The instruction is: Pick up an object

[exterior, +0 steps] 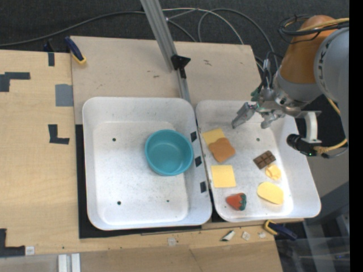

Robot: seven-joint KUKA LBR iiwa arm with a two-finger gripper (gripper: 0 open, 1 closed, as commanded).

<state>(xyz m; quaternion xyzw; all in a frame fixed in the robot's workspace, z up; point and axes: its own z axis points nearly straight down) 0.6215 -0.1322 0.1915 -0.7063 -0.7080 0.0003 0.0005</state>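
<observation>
My end effector [253, 117] hovers over the right bin's [303, 208] far end, fingers spread wide, nothing between them. Nearest targets sit just below-left of it: yellow slice [213, 136] touching brown bread piece [222, 149]. Chocolate square [264, 160] is further below. Risk as I judge it: flat items, fingers skid off or pinch two together.
</observation>
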